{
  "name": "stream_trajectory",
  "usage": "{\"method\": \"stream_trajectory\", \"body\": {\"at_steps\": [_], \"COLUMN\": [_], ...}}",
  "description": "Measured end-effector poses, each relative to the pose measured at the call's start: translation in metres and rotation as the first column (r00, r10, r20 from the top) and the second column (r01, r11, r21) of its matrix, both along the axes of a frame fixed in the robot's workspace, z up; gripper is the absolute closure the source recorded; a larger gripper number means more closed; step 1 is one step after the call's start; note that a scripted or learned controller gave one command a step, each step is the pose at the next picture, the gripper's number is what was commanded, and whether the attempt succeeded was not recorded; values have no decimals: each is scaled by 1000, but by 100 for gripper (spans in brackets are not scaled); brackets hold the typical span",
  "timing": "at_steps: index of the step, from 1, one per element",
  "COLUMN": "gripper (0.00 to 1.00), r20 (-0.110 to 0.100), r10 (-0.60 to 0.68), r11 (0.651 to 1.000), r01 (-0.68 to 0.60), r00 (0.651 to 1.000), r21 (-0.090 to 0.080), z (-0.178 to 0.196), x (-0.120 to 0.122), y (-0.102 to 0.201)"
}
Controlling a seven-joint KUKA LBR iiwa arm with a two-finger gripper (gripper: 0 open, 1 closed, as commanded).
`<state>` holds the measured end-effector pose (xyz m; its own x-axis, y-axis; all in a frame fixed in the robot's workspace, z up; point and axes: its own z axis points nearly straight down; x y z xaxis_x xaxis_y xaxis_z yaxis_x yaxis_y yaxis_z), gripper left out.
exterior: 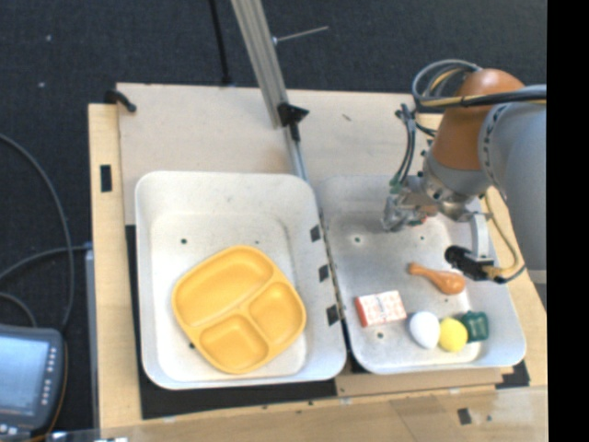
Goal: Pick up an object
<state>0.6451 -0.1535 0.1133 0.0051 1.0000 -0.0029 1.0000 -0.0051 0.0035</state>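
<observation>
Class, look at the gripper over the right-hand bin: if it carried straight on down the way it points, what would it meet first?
Most likely the bare floor of the right bin. The gripper points down near the bin's far end, apart from the wooden spoon and small box, though depth is uncertain.

Readable text: none can be made out anywhere in the camera view.
Small carton [380,308]: it lies in the right bin [368,228] and has red and white faces; any print on them is too small and blurred to read.
Green item [475,325]: it sits at the bin's near right corner; no label is legible on it.
Yellow divided tray [238,308]: it rests in the left bin [184,201] and has plain surfaces with no marking visible.
Screen [28,376]: it stands at the lower left of the view; its face is a pale blur with no characters that can be told.
</observation>
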Motion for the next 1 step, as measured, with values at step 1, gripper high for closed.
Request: {"method": "stream_trajectory", "body": {"at_steps": [1], "gripper": [100], "r20": [4], "r10": [8], "r11": [1000], "r01": [-8], "r00": [1000], "r21": [1], "z": [64], "x": [1], "y": [4]}}
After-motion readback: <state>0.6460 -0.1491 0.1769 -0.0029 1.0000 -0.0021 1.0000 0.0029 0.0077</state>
